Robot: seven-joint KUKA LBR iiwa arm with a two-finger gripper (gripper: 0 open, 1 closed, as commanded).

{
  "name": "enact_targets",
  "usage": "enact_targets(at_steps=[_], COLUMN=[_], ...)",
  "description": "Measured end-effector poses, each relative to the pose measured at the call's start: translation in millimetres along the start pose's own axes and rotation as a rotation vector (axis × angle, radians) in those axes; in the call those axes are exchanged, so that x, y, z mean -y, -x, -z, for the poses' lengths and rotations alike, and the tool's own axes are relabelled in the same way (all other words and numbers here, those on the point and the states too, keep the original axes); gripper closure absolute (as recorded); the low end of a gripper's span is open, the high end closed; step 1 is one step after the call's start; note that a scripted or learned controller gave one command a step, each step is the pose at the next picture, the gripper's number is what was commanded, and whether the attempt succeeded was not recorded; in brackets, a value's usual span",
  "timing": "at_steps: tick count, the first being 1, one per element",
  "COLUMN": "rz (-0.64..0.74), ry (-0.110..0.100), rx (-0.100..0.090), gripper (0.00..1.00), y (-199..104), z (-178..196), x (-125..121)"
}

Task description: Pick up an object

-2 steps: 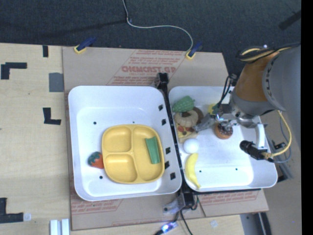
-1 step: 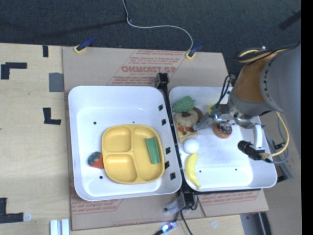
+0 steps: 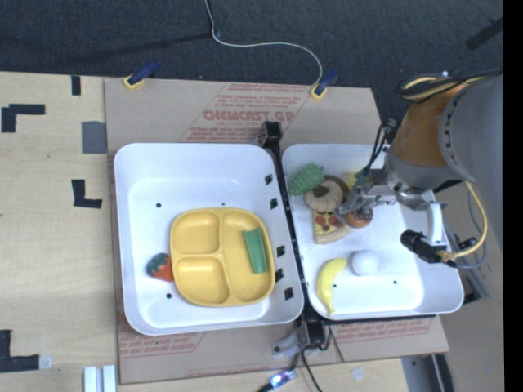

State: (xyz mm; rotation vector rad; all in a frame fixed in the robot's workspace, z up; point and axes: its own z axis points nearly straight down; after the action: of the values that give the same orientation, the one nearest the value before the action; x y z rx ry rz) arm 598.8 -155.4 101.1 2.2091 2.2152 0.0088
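Cardboard-covered worktop (image 3: 245,113) carries two white bins. Left bin (image 3: 147,170): orange-red toy (image 3: 160,266) at 9 o'clock of a yellow divided plate (image 3: 214,256), green block (image 3: 256,251) on the plate's right side. Right bin (image 3: 409,288): green leafy piece (image 3: 306,176), brown round item (image 3: 326,194), pizza slice (image 3: 329,226), banana (image 3: 328,282), white ball (image 3: 364,262). End effector (image 3: 359,209) down at 3 o'clock of the pizza slice, just beside it; cannot tell its state.

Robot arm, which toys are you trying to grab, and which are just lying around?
In play, by the pincer:
- pizza slice
- round brown toy
- green leafy toy

Lying about:
- banana
- white ball
- yellow tray
- green stick
- red-and-green toy
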Motion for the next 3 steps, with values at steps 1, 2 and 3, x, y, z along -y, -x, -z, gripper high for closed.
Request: enact_targets(at_steps=[1,2,3], rz=[-0.002,-0.003,-0.002], ry=[-0.012,-0.01,-0.012], rx=[-0.005,-0.004,-0.005], gripper=[1.0,1.0,1.0], y=[4.2,11.8,11.5], z=[42.5,98.0,124.7], x=[-0.7,4.5,3.6])
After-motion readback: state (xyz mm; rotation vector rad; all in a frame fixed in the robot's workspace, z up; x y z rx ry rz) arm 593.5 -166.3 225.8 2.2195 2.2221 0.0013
